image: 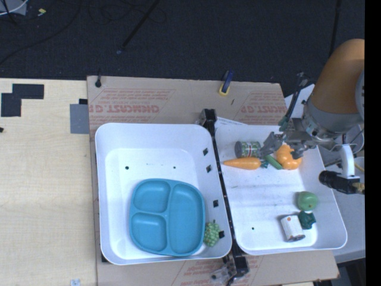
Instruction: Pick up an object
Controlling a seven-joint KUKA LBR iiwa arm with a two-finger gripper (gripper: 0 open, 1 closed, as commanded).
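Orange toy carrot [242, 164] lies at nine o'clock from our gripper [281, 140], which hovers low; we cannot tell its grip state. We judge we're mid-approach; next, a clean descent.

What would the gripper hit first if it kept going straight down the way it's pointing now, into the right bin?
Most likely the orange toy, with the carrot's green top beside it: the gripper sits right over that cluster at the back of the right bin. Height above them is unclear from this slanted view.
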